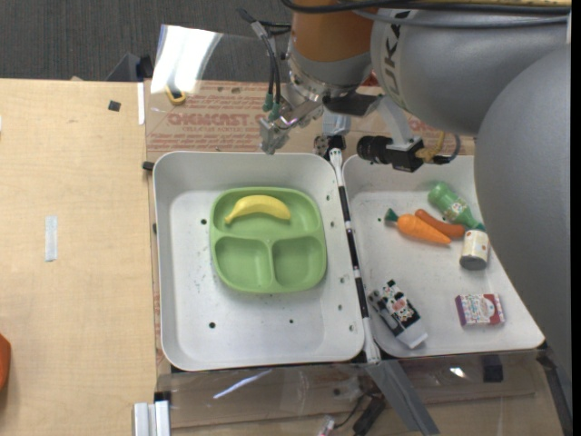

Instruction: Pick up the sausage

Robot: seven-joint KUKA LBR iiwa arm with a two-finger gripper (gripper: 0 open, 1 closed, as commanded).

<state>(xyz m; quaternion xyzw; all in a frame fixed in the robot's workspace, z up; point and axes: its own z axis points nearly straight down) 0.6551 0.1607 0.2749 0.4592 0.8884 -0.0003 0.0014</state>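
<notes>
I see the gripper [272, 139] at twelve o'clock above the left bin [182, 271]; its opening I cannot tell. Sausage [443, 224], perhaps, beside the carrot [422, 229].

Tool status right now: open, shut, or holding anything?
Tool: cannot be told; it sits above the far rim of the left bin, with nothing seen in it.

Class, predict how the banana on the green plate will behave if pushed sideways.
The banana is curved, so it would probably pivot or rock rather than roll. It lies in the large compartment of the green plate, whose raised rim would likely stop it.
</notes>
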